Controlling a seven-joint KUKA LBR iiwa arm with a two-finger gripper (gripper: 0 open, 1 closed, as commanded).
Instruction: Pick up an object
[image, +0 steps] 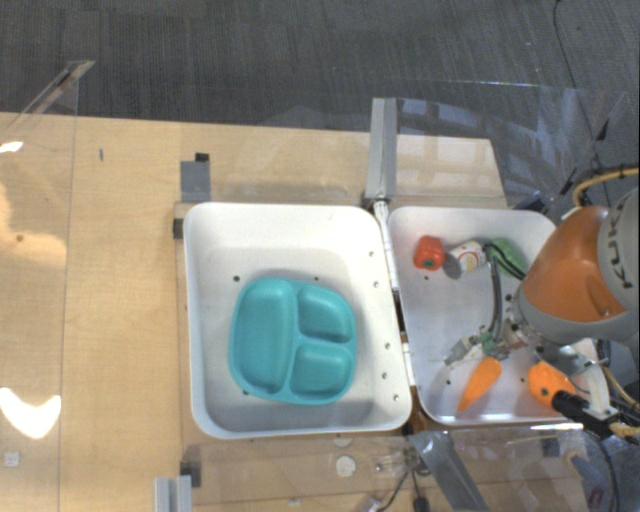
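In the right bin my gripper hovers at the carrot's top — fingers' state I cannot tell — teal plate lies left.

The arm comes in from the right side of the camera view, its orange band showing as a broad rounded bulge with the grey wrist section curving just beneath it, and black and yellow cables run behind it toward the upper right corner. Below the wrist the tool points down and to the left, a small metallic cluster at the end of the grey body, too small and too cluttered in this slanted view to tell how its two fingers stand
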